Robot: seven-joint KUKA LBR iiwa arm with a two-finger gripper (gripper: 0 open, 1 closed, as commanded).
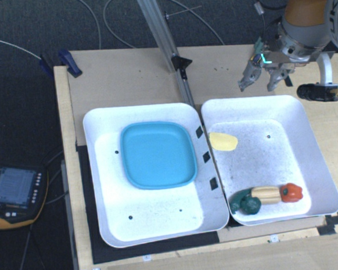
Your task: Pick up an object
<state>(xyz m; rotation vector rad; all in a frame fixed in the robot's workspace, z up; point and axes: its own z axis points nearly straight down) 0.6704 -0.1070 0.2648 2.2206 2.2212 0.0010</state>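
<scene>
My gripper [264, 81] hangs above the bench just behind the far edge of the right bin [309, 144]. Its two grey fingers are spread apart with nothing between them. In the right bin a yellow flat piece [223, 141] lies near the left wall. Along the bin's near edge lie a dark green object [245, 203], a tan cylinder [266, 195] and a red object [290, 192], touching in a row. The left bin [101, 166] holds a blue square plate [158, 154].
A slanted metal pole [162, 33] runs from the top down to the gap between the bins. A black handheld pendant [13, 193] lies off the bench at the left. Cables cross the dark floor behind.
</scene>
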